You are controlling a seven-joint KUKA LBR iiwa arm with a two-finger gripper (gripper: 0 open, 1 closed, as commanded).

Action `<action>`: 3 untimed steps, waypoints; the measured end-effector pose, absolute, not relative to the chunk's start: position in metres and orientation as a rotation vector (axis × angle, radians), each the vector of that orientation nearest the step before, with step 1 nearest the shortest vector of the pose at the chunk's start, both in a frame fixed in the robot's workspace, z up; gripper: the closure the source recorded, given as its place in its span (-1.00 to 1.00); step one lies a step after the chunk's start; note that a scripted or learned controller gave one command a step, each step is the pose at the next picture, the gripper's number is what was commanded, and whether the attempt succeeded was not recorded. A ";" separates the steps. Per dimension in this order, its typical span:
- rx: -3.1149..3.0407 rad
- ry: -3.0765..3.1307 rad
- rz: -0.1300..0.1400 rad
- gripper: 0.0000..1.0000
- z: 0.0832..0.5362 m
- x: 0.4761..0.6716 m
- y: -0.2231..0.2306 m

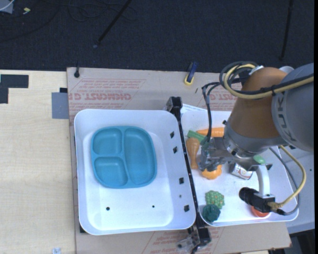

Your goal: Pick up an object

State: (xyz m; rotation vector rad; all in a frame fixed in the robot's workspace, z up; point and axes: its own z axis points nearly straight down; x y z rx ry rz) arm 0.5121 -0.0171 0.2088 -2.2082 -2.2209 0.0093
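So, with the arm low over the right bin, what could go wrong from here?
1. The tool sits among crowded toys, a carrot and an orange piece; it may pinch two or push them aside.
2. Its cables hang over the bin and could snag.

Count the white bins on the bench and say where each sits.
2. The left bin holds a blue divided plate; the right bin holds small toys beneath the arm.
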 end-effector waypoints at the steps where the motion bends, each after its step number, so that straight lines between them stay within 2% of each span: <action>1: -2.209 -2.222 0.010 1.00 0.207 0.512 0.034; 2: -2.213 -2.222 0.009 1.00 0.232 0.512 0.060; 3: -2.212 -2.221 0.016 1.00 0.213 0.520 0.063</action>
